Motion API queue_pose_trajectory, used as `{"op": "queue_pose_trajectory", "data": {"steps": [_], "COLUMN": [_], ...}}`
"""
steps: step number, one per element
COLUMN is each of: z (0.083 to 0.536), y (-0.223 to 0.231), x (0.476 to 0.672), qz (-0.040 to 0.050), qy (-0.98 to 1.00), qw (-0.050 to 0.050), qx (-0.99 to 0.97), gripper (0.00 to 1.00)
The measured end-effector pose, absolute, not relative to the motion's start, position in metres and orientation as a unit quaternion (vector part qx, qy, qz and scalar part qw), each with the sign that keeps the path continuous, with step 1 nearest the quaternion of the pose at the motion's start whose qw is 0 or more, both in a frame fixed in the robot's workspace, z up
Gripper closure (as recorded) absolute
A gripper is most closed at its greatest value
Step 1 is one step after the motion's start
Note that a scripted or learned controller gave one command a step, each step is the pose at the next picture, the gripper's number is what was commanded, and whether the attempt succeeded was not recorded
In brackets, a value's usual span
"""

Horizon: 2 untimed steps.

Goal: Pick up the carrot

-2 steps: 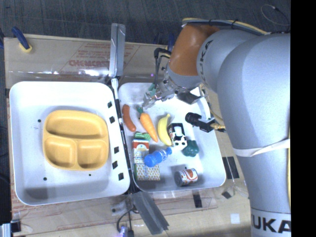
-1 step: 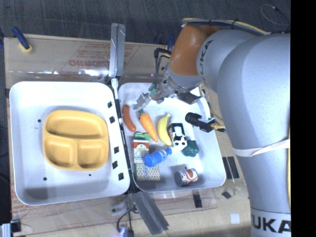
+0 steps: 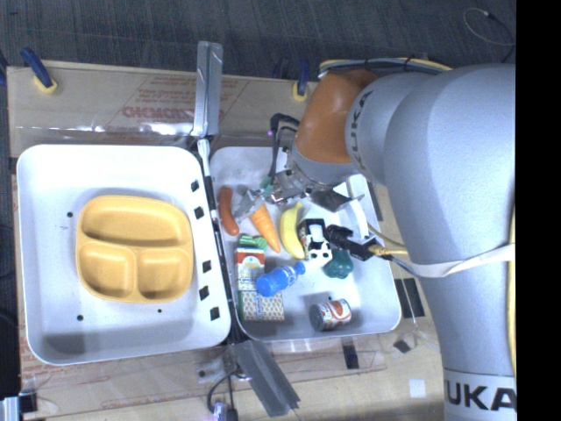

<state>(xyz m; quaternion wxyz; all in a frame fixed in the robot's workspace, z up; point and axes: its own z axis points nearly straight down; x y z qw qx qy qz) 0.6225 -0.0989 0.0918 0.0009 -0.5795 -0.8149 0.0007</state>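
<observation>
Two neighbours, red sausage (image 3: 228, 210) and yellow banana (image 3: 290, 230), crowd the tapered orange carrot (image 3: 264, 225); I risk snagging them. End effector (image 3: 279, 185) opening: I cannot tell.

A robotics lab: a grey industrial arm (image 3: 438, 147) reaches over a table (image 3: 105, 95) of taped cardboard bearing two white bins (image 3: 35, 235), held with blue clamps (image 3: 37, 68), above dark carpet (image 3: 263, 16) with loose cables (image 3: 486, 24).
</observation>
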Motion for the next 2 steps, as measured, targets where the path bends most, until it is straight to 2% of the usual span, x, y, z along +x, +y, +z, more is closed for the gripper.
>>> {"op": "queue_pose_trajectory", "data": {"steps": [1, 2], "z": [0.102, 0.209], "y": [-0.099, -0.04], "x": [0.623, 0.654], "qz": [0.0009, 0.0], "qy": [-0.816, -0.837], "qw": [0.001, 0.0], "qx": [-0.578, -0.548], "gripper": [1.0, 1.0]}}
